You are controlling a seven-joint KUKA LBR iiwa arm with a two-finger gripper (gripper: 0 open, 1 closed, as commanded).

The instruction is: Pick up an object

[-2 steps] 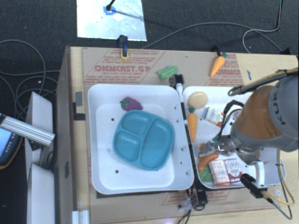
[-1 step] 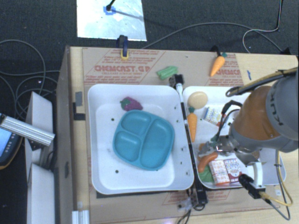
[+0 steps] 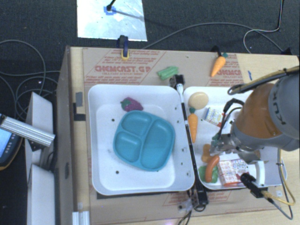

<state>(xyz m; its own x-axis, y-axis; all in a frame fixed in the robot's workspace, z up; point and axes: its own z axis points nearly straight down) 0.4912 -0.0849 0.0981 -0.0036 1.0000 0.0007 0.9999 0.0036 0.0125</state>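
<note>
Though I cannot tell how the fingers (image 3: 219,146) stand, the sausage (image 3: 212,164) just below them looks light, smooth and slippery, best pinched across its middle.

Bench (image 3: 140,62) with two white bins (image 3: 101,139), carrot (image 3: 218,65).

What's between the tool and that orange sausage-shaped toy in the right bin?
Nothing visible. The tool sits right above the orange sausage-shaped toy in the right white bin, with no other item between them. A green toy piece and a red-and-white printed box lie close beside it.
</note>
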